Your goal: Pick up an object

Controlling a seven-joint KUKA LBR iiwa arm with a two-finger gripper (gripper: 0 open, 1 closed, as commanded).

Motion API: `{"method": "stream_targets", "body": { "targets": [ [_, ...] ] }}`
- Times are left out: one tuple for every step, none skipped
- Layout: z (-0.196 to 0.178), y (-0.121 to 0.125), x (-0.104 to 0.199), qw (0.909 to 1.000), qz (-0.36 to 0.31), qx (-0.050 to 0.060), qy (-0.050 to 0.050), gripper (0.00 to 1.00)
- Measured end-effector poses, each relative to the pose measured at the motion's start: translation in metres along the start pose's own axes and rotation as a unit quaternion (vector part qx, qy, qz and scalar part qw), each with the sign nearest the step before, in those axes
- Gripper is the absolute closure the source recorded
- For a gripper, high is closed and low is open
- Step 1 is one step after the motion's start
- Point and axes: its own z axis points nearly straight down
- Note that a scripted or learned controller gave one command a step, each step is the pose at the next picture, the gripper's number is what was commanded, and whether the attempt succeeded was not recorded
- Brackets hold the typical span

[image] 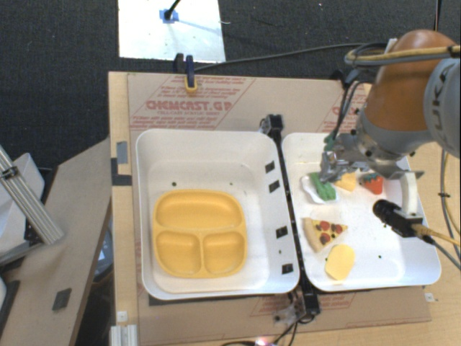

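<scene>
Green toy piece (325, 190) lies in the right bin (421, 269), far-left part, partly on a small white item (310, 187). The gripper (330, 171) is directly over it; spread or pinching, cannot tell. Nearby: yellow wedge (348, 183), orange-red piece (372, 185). Nearer: toy pizza slice (324, 232), yellow oval (340, 262). The left bin (146, 166) holds a yellow divided plate (200, 233).

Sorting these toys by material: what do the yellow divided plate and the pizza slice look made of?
The divided plate looks like moulded plastic: uniform yellow, smooth, soft sheen, rounded compartment ridges. The pizza slice seems a plastic or rubber toy, matte, with flat red toppings; too small to say which.
</scene>
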Motion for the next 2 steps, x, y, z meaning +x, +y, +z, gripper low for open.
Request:
{"method": "stream_targets", "body": {
  "targets": [
    [0.003, 0.019, 0.044, 1.0000, 0.001, 0.001, 0.000, 1.00],
    [0.006, 0.023, 0.094, 1.0000, 0.000, 0.001, 0.000, 1.00]
  ]
}}
